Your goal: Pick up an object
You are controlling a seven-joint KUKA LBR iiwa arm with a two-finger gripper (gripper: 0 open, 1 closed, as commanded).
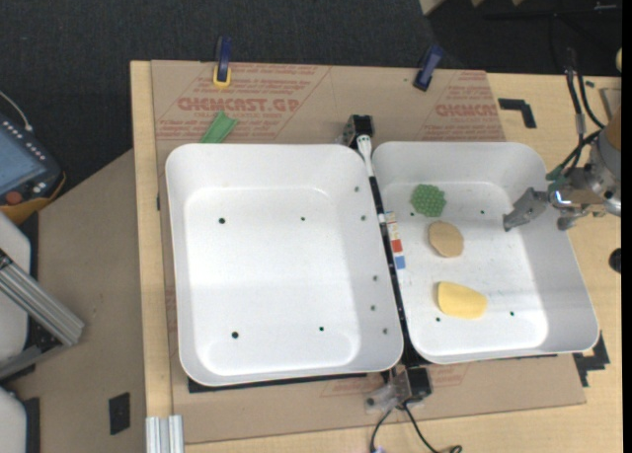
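I see three candidates in the right white bin [553,328]: a bumpy green round piece [429,199] at the back, a tan oval piece [446,240] just in front of it, a yellow oval piece [461,300] nearest the front. My gripper [541,212] hovers over that bin's right rim, fingers spread, nothing between them. The left white bin [197,244] sits on a brown cardboard sheet [296,96] over dark carpet [148,7].

lab | clamped cardboard bench [296,96] | two white bins [197,175] | cables [395,431]

Pincer [542,212] open above right bin's [533,338] right rim, green ball [429,199], tan disc [446,240], yellow piece [461,300] inside
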